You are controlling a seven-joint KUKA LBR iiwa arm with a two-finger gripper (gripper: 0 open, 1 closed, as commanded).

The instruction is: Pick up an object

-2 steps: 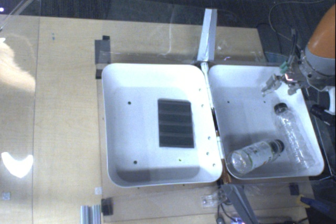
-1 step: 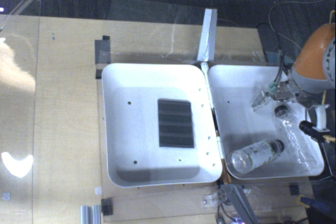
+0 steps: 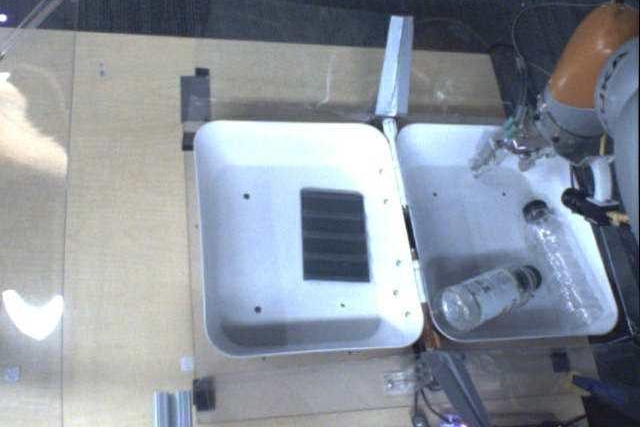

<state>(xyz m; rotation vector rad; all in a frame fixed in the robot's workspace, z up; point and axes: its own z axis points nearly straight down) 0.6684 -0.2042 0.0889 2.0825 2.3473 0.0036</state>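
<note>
While the pincer (image 3: 497,153) hovers unclenched at the right white bin (image 3: 440,185), two clear plastic bottles (image 3: 490,295) lie there, the nearer one's cap pointing right

1. Two shallow white plastic bins (image 3: 230,245), on a pale tan wooden bench (image 3: 110,215).
2. Dark grey ribbed rectangular pad (image 3: 335,234) with horizontal stripes.
3. Clear plastic bottles (image 3: 487,296), caps look black.
4. Grey arm with orange band (image 3: 590,55).

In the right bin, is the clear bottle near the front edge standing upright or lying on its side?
Lying on its side. The clear bottle rests lengthwise on the floor of the right bin, its dark cap end pointing right.
</note>
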